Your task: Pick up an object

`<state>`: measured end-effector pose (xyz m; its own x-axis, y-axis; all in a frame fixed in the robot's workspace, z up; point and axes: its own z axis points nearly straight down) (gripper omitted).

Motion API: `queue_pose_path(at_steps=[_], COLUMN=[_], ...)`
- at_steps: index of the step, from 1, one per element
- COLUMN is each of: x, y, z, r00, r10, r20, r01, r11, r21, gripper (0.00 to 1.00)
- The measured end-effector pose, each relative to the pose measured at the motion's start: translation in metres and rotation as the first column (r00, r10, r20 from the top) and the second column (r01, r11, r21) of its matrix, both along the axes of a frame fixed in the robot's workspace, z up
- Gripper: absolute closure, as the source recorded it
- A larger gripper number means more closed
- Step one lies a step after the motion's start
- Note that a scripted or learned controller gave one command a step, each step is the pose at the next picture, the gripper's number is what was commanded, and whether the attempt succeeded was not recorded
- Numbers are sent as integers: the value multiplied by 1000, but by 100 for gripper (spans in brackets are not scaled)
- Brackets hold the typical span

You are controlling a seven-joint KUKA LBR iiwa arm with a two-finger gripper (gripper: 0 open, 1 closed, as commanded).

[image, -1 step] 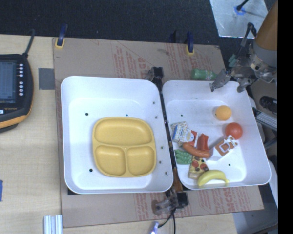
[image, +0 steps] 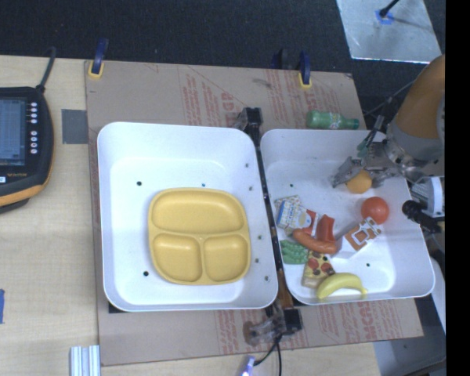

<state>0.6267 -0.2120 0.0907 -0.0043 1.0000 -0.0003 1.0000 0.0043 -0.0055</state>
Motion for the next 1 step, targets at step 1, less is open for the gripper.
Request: queue_pose_path(at_steps=[1], x=[30], y=[0], z=[2], r00=[1000], r10=[-1], r20=[4], r01=[1], r11=[1000], r21=[1], gripper=[0])
